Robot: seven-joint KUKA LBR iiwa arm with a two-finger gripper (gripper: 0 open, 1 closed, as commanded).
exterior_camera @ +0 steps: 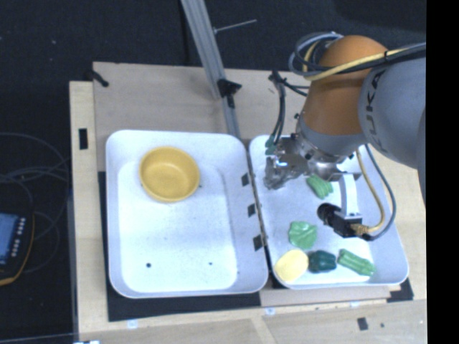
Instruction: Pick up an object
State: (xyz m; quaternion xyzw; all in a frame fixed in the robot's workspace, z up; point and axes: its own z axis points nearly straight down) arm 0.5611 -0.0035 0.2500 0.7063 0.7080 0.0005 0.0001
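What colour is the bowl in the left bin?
Yellow; the bowl shows plainly in the camera view.

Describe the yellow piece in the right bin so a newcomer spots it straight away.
Find the right bin, under the arm. At its front-left corner lies a pale yellow lump, touching a dark green piece. It is the only yellow thing in that bin; its neighbours are green.
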